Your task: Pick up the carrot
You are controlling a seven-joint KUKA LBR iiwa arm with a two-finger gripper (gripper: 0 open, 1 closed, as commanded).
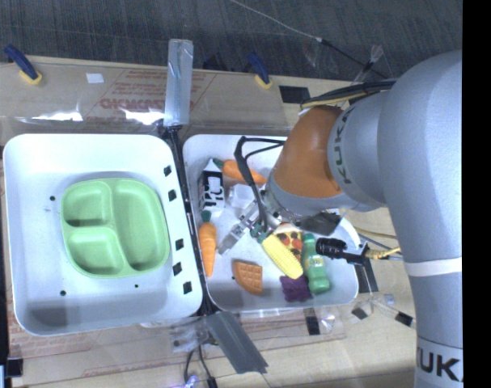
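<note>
While the tool (pixel 243 225) gapes narrowly, the carrot (pixel 207 247) lies lengthwise, tip down.

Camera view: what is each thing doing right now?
carrot: lying by the right bin's left wall, not held
hand: low in the right bin, beside the carrot
green plate: flat in the left bin
corn: lying in the right bin
waffle: lying flat

light: even, bright | glare: white bins (pixel 19 217) | focus: slightly soft
</note>
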